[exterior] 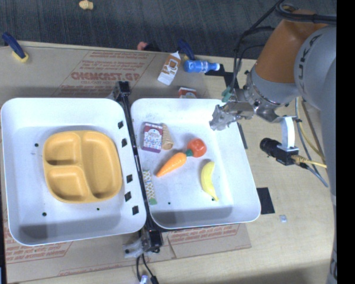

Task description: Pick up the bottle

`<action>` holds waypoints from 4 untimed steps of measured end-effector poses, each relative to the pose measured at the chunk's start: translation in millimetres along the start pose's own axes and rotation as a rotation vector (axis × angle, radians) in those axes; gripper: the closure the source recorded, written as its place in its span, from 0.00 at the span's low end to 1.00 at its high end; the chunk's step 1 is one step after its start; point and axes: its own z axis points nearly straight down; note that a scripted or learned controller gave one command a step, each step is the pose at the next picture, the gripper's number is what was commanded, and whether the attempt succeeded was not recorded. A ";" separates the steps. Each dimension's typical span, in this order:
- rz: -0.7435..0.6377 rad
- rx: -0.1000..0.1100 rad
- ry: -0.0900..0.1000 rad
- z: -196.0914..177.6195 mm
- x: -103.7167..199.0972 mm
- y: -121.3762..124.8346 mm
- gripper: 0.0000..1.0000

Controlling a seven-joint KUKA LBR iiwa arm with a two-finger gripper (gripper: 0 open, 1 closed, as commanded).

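So the pick hasn't really happened as far as I can judge. The blue bottle (201, 67) is lying on its side on the cardboard at the bench's far edge, outside both bins, just past the far rim of the right bin (248, 188). The gripper (220, 119) hangs over that bin's far right corner, near the bottle but clearly apart from it, with nothing between its fingers; honestly can't tell from this angle whether they're spread or closed. What's left is basically everything: get over the bottle, close on it, lift.

Count of stuff:
- two white bins, side by side
- one yellow divided plate (83, 165) in the left bin (12, 158)
- in the right bin: one carrot (171, 163), one tomato (196, 148), one banana (208, 180), one small red packet (152, 137) near the far left corner
- one small carton (169, 68) on the cardboard just left of the bottle
- one bottle, so no confusion about the target
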 end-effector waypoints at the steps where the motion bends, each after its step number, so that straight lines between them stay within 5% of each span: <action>1: -0.220 -0.001 0.000 102.1 31.2 -83.1 1.00; 2: -0.225 0.000 0.000 91.6 31.0 -82.4 1.00; 3: -0.240 -0.005 -0.002 60.9 -39.4 -112.6 1.00; 4: -0.236 -0.002 0.000 62.4 63.6 -111.8 1.00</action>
